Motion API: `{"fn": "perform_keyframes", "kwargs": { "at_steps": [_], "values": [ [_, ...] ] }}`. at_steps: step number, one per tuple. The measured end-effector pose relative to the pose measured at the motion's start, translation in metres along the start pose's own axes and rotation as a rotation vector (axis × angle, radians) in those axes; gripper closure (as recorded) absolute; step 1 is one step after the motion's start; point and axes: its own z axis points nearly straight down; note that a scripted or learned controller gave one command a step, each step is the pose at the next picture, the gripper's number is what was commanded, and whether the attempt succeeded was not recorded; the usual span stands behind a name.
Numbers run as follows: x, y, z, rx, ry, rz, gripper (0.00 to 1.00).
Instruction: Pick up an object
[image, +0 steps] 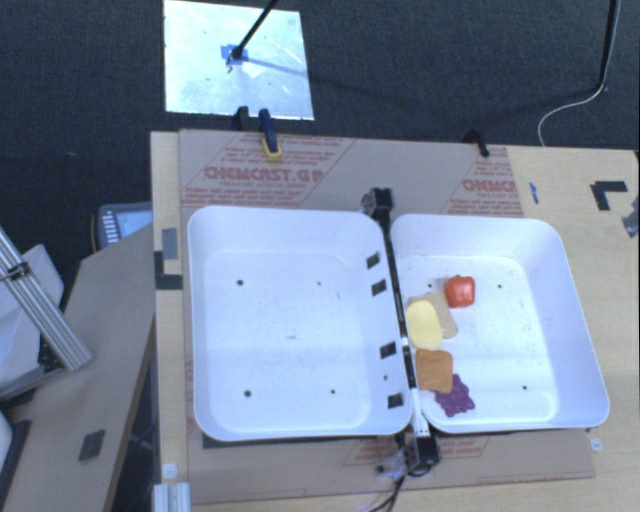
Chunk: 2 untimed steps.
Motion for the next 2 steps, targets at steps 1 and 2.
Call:
{"fn": "perform_keyframes", "kwargs": {
  "at_steps": [1, 2],
  "values": [
    [-0.042, -0.023, -0.078, -0.002, -0.002, 0.012, 1.00],
    [0.046, -0.021, -0.005, 0.012, 0.006, -0.002, 1.00]
  ]
}}
